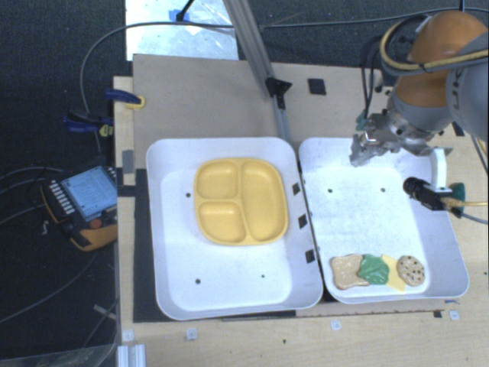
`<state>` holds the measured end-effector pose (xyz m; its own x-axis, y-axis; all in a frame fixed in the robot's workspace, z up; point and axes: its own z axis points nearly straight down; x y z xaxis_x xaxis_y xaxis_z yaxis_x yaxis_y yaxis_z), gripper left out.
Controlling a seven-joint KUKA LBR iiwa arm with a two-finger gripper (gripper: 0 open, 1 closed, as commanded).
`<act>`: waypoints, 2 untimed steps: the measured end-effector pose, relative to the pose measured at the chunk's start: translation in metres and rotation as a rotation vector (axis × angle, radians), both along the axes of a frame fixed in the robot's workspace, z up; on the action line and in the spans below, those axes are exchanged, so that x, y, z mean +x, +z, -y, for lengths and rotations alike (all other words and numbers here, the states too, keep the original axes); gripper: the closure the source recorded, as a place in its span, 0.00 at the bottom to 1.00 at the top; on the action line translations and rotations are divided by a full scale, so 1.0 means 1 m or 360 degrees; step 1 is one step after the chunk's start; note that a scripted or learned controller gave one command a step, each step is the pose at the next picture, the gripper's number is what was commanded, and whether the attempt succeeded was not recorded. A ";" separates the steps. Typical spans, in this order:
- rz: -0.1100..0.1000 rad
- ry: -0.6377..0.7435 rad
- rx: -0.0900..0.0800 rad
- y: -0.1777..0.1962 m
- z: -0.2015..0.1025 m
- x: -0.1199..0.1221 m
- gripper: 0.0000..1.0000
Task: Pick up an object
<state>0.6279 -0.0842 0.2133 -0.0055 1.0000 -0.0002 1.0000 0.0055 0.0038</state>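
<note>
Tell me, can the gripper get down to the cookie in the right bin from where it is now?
Probably yes. The gripper hangs over the right bin's far end; the cookie lies at the near edge with bare floor between.

Toast slice [348,271], green leaf [374,268], yellow cheese slice [394,278] and chocolate-chip cookie [411,269] lie flat, clustered and overlapping, along the right bin's [359,205] near edge.

Legible text, labels, brands, numbers, signs: none. The blue-faced device [82,193] left of the bins bears markings too small and blurred to read.
</note>
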 end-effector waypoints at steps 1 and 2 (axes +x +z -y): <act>-0.0006 0.0006 0.0002 -0.006 -0.051 -0.011 1.00; -0.0008 0.0006 0.0002 -0.011 -0.100 -0.028 1.00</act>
